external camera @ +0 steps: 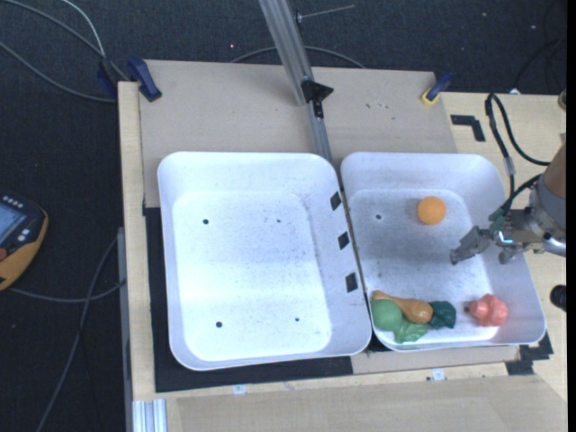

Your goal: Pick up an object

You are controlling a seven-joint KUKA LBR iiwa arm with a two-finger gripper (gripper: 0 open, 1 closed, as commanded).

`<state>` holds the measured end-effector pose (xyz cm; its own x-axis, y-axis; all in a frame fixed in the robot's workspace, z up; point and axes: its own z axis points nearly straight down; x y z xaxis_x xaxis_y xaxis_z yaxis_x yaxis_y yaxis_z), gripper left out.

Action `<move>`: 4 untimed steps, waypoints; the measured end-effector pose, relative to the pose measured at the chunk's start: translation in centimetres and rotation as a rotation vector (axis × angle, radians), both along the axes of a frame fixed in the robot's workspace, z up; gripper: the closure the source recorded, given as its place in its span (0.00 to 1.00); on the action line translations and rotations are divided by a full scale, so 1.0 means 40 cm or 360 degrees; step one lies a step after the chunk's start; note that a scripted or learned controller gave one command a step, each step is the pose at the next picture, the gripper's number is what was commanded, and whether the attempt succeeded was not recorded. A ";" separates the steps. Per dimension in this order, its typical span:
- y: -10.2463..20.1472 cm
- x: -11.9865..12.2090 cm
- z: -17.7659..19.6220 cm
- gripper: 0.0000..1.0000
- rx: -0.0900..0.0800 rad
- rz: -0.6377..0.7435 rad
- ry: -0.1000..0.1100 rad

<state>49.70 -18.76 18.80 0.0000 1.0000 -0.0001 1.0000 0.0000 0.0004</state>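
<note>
green toy [396, 320], lumpy, orange-tipped, untouched

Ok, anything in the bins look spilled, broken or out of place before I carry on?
Nothing stands out. The orange ball sits alone in the right bin; the green toy, dark green piece and pink toy lie along its near edge. The gripper is over that bin, holding nothing.
</note>
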 end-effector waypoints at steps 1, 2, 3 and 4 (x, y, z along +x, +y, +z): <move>0.000 0.001 0.027 1.00 0.0000 0.0001 -0.0002; 0.201 0.127 0.167 1.00 0.0002 0.0009 -0.0005; 0.237 -0.010 -0.071 1.00 0.0002 0.0000 0.0011; 0.237 -0.005 -0.065 0.00 0.0001 0.0000 0.0000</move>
<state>49.49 -9.30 16.22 -0.0002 1.0000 0.0003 1.0000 0.0002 0.0001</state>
